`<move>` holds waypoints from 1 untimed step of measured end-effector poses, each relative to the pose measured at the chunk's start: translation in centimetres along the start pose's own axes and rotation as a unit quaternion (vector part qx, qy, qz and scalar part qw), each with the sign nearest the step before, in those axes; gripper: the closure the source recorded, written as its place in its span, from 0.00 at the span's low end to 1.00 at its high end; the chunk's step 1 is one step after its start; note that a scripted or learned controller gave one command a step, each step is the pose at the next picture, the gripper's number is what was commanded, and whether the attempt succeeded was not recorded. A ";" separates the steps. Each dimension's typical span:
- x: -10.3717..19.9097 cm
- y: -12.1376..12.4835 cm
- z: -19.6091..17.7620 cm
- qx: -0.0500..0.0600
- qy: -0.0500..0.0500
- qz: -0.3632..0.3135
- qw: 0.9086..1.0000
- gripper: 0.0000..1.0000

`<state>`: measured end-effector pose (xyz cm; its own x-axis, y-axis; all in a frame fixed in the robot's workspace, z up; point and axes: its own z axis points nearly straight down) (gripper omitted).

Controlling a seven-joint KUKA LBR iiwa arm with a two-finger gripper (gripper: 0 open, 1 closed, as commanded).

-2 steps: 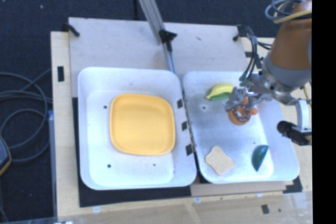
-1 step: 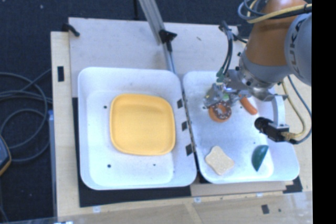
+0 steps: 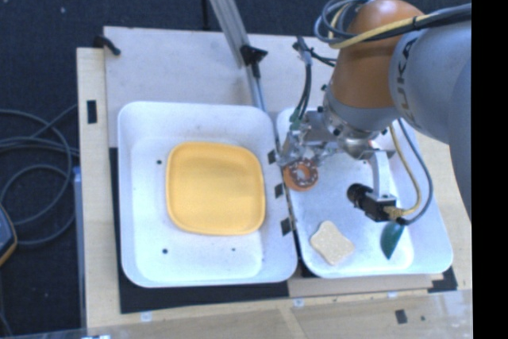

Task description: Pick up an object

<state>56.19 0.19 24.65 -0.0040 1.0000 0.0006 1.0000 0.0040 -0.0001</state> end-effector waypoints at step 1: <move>5.1 0.6 1.2 0.000 0.000 0.001 1.000 1.00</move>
